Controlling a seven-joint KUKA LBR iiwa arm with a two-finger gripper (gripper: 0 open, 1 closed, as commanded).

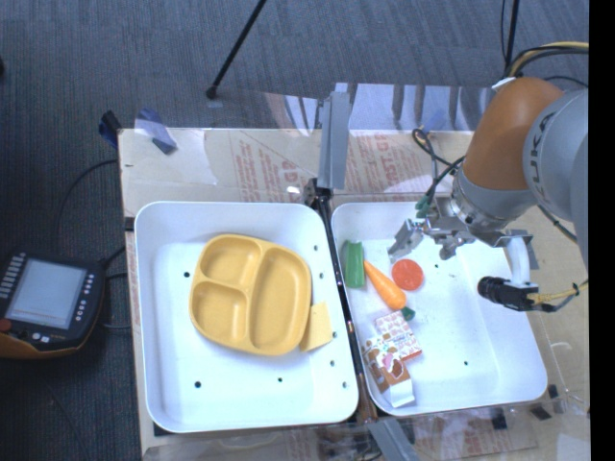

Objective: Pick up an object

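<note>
The approach is under way: the open, empty gripper (426,242) hovers just above the tomato slice (408,275); next, descend and close.

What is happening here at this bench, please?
A grey robot arm with an orange band reaches in from the right over the right bin. Its claw hangs just above a round red tomato slice and holds nothing yet. Beside the slice lie a toy carrot, a green piece and a small printed carton. The left bin holds a yellow divided plate with a yellow wedge at its edge.
</note>
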